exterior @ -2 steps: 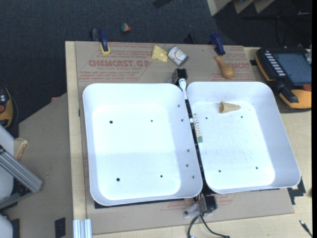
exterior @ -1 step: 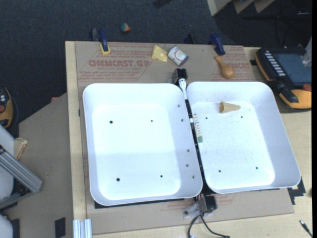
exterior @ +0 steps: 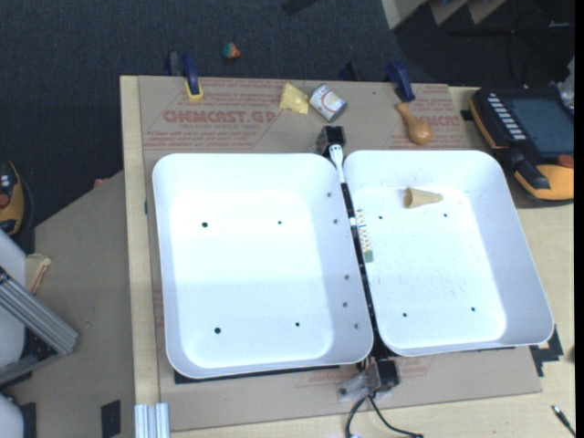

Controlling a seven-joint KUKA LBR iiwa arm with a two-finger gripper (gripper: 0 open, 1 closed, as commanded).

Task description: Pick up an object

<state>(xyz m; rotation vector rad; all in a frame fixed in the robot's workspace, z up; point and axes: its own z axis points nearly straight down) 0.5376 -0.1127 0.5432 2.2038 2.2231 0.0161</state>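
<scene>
Tan cone (exterior: 422, 197): lies on its side in the right bin, in the far half, with its pointed end toward the left bin; it touches no wall.
Right bin (exterior: 520, 272): shallow and white; the floor carries the tan cone, a few small dark dots and fine dark specks.
Left bin (exterior: 169, 272): shallow and white; its floor shows four small dark dots.
Seam between bins: the two rims touch along a dark strip (exterior: 351, 235), which bears a small label with print too small to read; a black clip (exterior: 333, 140) sits at its far end.
Open room: around the tan cone the floor is bare on all sides, and the widest bare part is toward the near wall.
Board (exterior: 146, 135): brown, it lies under both bins and its edge shows all around them.
Far edge of the board: two blue clamps (exterior: 192, 76), a yellow piece (exterior: 294, 99), a small white and grey box (exterior: 328, 102) and a brown pear-shaped piece (exterior: 415, 126), all outside the bins.
Writing: red letters on the board read "CHEMCAST GP", repeated in rows.
Right side: a black handheld device with a screen (exterior: 529, 126) rests beside the right bin.
Pincer: its state I cannot tell.
</scene>
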